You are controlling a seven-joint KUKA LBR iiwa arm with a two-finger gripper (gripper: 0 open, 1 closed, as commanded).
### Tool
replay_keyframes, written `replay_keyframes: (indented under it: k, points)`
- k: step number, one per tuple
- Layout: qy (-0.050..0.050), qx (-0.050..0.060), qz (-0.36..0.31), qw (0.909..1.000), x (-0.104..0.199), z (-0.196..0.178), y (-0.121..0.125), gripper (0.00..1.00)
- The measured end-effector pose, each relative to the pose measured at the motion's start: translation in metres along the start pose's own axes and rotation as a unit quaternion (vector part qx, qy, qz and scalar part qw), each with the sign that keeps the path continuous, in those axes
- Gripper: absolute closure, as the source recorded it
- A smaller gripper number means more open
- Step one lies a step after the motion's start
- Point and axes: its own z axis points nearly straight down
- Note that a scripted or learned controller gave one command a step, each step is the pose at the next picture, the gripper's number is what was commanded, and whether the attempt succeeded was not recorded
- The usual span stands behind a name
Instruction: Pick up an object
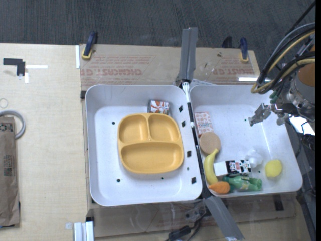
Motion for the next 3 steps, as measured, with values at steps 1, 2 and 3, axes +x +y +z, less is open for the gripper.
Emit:
replay_keyframes:
  k: [1, 2, 3]
  points:
    - [0.000, 0.001, -0.025, 0.9997, 0.011, 0.035, -0.053, 0.00]
    - [0.000, 0.000, -0.057, 0.9984, 0.042, 0.024, -0.078, 0.00]
    - [0.000, 0.000, -0.033, 0.9995, 0.086, 0.107, -0.070, 0.00]
